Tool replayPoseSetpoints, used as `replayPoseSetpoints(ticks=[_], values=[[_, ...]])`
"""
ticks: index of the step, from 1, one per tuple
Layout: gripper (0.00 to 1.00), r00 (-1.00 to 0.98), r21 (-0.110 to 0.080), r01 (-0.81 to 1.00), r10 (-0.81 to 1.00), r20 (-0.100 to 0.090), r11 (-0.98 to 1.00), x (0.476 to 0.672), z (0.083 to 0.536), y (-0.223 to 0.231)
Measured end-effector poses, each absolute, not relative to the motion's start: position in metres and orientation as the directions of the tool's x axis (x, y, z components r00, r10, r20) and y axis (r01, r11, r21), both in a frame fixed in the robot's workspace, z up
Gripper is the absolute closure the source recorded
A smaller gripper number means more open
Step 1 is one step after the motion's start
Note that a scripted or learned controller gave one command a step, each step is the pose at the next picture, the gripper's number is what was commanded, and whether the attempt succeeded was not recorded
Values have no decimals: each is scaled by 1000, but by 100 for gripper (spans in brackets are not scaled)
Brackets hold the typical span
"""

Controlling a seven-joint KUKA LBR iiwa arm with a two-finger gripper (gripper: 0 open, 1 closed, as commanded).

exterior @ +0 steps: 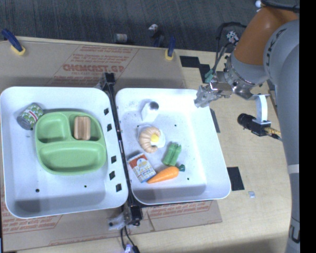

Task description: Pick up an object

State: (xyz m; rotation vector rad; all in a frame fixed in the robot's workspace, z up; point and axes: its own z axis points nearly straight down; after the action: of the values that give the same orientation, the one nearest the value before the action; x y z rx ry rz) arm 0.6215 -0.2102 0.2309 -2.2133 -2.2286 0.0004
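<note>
The right bin (pixel 210 157) holds a croissant (pixel 150 137), a green pepper (pixel 171 154), an orange carrot (pixel 164 174), a small red and white carton (pixel 142 168) and a white cup (pixel 149 109) near its far side. My gripper (pixel 204 96) hangs over the bin's far right corner, above and to the right of the cup, with nothing seen between its fingers. How the fingers stand is too small and blurred to tell.
The left bin (pixel 16 194) holds a green divided plate (pixel 68 159) with a tan block (pixel 82 127) in one compartment, and a tin can (pixel 30 115) at its far left. Clamps and cardboard lie beyond the bins.
</note>
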Motion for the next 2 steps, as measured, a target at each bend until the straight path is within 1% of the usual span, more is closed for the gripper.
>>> replayPoseSetpoints(ticks=[1, 2], values=[[0, -7, -1, 1000, 1000, 0, 7, 621, 231, -210], [0, -6, -5, 1000, 1000, 1, 6, 574, 120, -193]])
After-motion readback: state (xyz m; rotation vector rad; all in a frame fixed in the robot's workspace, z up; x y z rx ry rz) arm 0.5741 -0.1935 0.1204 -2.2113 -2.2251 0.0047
